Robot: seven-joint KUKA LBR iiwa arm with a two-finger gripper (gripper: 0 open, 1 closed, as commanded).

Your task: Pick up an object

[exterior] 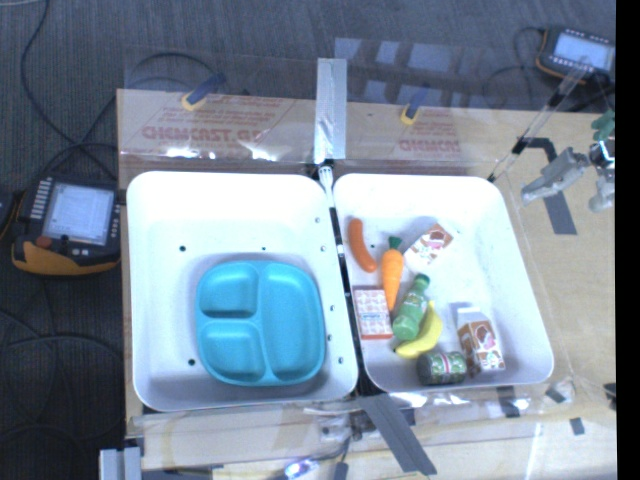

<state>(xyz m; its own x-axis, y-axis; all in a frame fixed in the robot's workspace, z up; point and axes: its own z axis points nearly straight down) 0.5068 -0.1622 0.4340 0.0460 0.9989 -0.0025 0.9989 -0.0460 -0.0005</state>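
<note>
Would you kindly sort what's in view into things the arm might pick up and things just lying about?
Candidates to pick, in the right bin:
carrot, sausage, green bottle, banana, can, two small cartons, flat card.

Just lying about:
blue tray in the left bin, handheld controller on the floor.

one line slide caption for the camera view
Blue divided plate in the left bin; toy foods including a carrot, banana and green bottle crowd the right bin.
</note>
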